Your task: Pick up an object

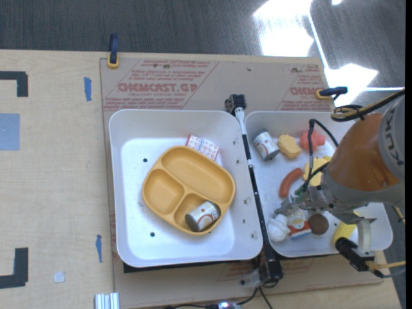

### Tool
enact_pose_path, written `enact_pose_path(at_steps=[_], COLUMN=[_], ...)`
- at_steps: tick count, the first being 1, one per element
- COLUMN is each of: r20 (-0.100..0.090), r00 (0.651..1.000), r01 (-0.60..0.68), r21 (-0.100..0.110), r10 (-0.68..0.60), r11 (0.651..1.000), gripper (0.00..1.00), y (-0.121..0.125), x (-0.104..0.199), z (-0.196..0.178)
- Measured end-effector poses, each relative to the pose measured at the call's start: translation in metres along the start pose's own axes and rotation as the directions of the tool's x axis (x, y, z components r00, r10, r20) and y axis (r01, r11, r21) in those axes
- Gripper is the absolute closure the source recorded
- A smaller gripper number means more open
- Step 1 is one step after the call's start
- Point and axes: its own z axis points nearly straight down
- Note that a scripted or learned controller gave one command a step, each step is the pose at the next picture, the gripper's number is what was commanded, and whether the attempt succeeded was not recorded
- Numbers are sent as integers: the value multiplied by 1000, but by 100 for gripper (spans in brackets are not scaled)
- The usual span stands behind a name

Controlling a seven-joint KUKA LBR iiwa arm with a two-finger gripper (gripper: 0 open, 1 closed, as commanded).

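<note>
Two white bins (122,172), gripper (297,206) low over right-bin clutter (302,227)

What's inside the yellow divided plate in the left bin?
A small can lies on its side in one lower compartment of the yellow plate. The other compartments look bare. Whatever sits under the can is covered.

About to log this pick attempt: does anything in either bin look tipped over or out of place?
Yes. A small can lies on its side in a compartment of the yellow divided plate in the left bin. Another can lies tipped in the right bin.
</note>
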Motion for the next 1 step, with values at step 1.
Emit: enact_pose_path(at_steps=[1], r20=[1], r00=[1000], r01=[-1], r21=[-1], r10=[1], r11=[1000], gripper=[0], y=[0], x=[3], z=[0])
